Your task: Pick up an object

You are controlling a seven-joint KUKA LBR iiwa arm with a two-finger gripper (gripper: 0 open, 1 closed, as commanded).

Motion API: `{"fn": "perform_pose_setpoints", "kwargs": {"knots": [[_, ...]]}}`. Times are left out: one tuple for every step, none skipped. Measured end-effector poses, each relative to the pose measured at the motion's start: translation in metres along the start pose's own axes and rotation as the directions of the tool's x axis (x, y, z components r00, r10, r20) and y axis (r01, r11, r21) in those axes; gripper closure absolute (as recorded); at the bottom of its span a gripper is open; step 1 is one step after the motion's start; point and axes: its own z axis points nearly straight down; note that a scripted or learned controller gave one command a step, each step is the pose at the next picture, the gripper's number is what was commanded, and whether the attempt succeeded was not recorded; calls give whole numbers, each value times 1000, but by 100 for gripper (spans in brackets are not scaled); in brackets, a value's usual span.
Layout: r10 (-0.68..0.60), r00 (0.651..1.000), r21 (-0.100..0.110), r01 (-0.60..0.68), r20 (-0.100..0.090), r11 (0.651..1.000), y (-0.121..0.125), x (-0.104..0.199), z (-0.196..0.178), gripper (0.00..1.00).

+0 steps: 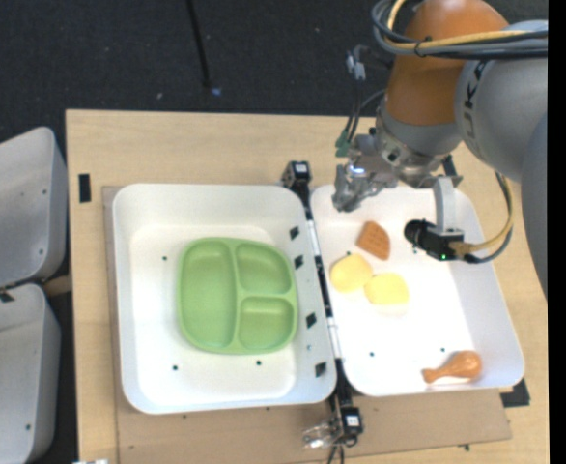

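The right bin (486, 307) holds several toy food pieces. An orange-brown wedge (375, 240) lies near the middle, with two pale yellow pieces (351, 273) (386, 289) side by side just in front of it. An orange drumstick-shaped piece (452, 367) rests by the bin's front right corner. My gripper (349, 193) hangs over the bin's back left corner, up and to the left of the wedge and apart from it. Nothing shows in its grasp.
The left bin (133, 259) carries a green divided plate (237, 295). A ridge with black clips (314, 269) separates the two bins. The arm's orange band (438, 56) and a black cabled unit (430, 236) overhang the right bin's back half.
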Motion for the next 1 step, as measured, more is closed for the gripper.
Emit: {"fn": "perform_pose_setpoints", "kwargs": {"knots": [[-1,1000,2,1,0,1000,-23,52,14,100]]}}
